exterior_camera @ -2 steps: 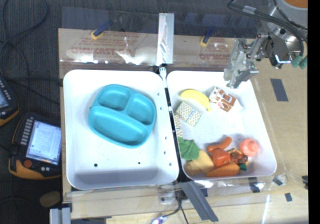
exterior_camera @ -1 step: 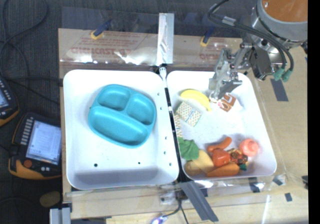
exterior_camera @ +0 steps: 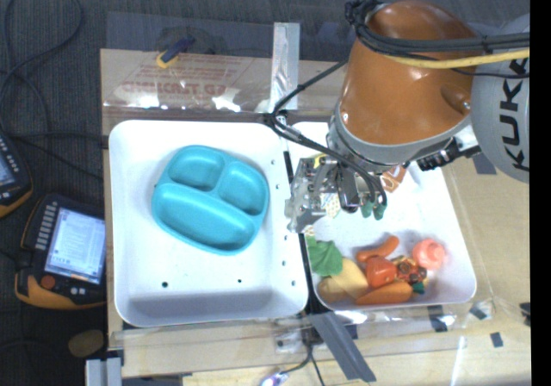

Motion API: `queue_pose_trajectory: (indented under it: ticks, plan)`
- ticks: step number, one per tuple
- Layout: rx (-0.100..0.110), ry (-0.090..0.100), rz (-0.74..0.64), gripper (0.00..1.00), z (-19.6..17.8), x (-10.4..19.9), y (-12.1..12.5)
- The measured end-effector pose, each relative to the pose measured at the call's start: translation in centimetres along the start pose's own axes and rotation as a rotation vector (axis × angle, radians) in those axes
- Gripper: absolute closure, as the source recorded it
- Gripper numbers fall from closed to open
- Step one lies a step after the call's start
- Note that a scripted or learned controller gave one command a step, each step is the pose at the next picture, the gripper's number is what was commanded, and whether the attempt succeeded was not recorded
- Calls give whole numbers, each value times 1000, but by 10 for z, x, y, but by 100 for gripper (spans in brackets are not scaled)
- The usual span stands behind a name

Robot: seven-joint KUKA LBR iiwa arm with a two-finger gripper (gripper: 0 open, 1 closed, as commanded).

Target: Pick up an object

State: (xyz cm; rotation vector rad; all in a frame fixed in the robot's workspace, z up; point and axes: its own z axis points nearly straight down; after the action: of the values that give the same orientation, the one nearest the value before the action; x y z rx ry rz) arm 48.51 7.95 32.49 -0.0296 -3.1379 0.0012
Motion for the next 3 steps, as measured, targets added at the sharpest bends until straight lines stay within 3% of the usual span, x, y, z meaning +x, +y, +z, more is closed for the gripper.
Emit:
queue_pose_trajectory:
  ticks: [1,2,3]
  plan:
    - [0,-4,-280,100,-137,-58,-40]
    - [-1,-3,-243,100,-158,-71,34]
    - [-2,-3,-210,100,-157,-47,114]
